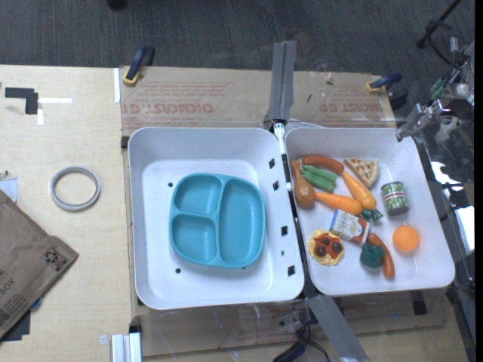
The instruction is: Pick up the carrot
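carrot [341, 202] untouched in right bin [434, 277] among toy food; gripper [423, 119] at bin's corner, jaw state unclear; pick not started.

Orange carrot [339, 201] with a small green top at its right end, lying flat in the right-hand bin [434, 276]. Points left, tilted slightly down toward the right, roughly mid-bin. A second orange carrot [358, 189] just beside it, slanting steeper, upper left to lower right.
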### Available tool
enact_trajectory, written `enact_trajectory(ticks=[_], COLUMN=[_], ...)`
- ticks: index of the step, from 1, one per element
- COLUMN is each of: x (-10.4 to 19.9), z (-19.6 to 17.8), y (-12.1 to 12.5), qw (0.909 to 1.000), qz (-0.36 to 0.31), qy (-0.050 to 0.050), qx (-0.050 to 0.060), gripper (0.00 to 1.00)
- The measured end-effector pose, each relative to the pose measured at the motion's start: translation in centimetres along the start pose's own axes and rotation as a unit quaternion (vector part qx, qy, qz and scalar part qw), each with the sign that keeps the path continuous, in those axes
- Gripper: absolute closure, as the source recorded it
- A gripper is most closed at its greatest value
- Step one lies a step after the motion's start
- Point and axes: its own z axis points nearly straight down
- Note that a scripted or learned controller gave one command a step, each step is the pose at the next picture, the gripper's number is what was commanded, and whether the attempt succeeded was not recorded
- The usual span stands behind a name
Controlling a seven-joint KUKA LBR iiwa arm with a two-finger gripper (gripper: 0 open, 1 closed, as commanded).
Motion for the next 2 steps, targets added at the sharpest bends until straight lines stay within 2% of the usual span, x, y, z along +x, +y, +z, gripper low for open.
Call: enact_trajectory(ticks=[1, 2], x=[6.1, 9.1], z=[14.6, 16.5], y=[0.6, -1.9], qw=[0.9976, 0.9987], qz=[0.07, -0.05], qy=[0.0, -0.001], qx=[0.001, -0.003], gripper=[0.0, 0.0])
